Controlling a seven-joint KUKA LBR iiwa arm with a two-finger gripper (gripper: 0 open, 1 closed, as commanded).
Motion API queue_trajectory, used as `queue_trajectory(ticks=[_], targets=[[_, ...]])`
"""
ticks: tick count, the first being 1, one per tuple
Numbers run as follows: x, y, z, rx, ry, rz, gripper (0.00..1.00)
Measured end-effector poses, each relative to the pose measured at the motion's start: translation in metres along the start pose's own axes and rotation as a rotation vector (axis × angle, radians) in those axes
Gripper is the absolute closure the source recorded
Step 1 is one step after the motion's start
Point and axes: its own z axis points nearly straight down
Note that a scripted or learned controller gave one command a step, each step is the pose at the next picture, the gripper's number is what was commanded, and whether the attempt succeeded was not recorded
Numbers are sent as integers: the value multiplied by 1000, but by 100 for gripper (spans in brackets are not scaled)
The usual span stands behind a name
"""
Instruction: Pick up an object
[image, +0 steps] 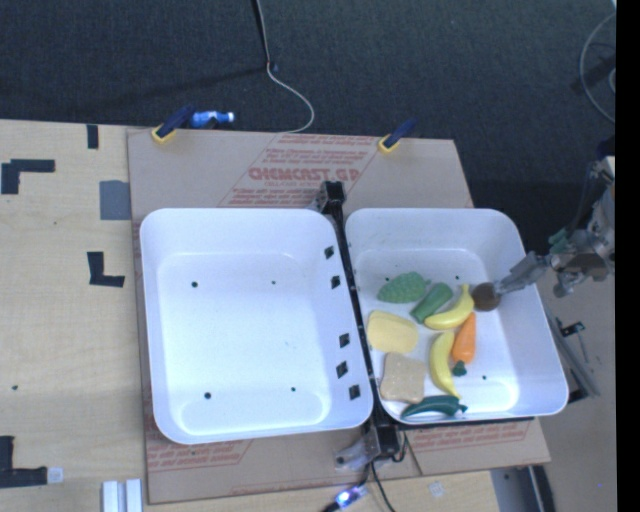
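- Two shallow white plastic bins sit side by side on a brown cardboard sheet (300, 170); the left bin (165, 300) offers a bare floor, while the right bin (505, 235) holds every candidate for picking, so the arm's work is all on that side.
- Seven or so toy foods cluster toward the right bin's centre and six o'clock: a dark green leafy plastic piece (402, 288) at about eleven o'clock of the cluster, a green pepper-like piece (432, 301) beside it, a curved yellow banana (452, 310) touching that, and a second yellow banana (441, 362) lower down.
- An orange carrot-shaped toy (464, 341) lies against the bananas at the cluster's three o'clock side, a pale yellow rounded block (391, 330) sits at nine o'clock, a tan bread-like slab (403, 378) below it, and a dark green bean-like piece (434, 406) rests by the front wall at six o'clock.
- The grey gripper (488, 295) reaches in from three o'clock over the right wall, its tip low beside the upper banana's end, probably lined up on that crowded edge of the pile.
- Whether it is apart or together, I cannot tell; the tip reads as one dark blur, and nothing is visibly clamped.
- Because the pieces touch one another, I judge a grasp here risks nudging neighbours.
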Motion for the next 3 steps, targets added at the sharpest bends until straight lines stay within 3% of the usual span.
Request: queue_trajectory(ticks=[1,2,3], targets=[[1,46,182,3,1,-3,0],[51,119,173,-6,1,-8,0],[50,87,173,0,-1,0,0]])
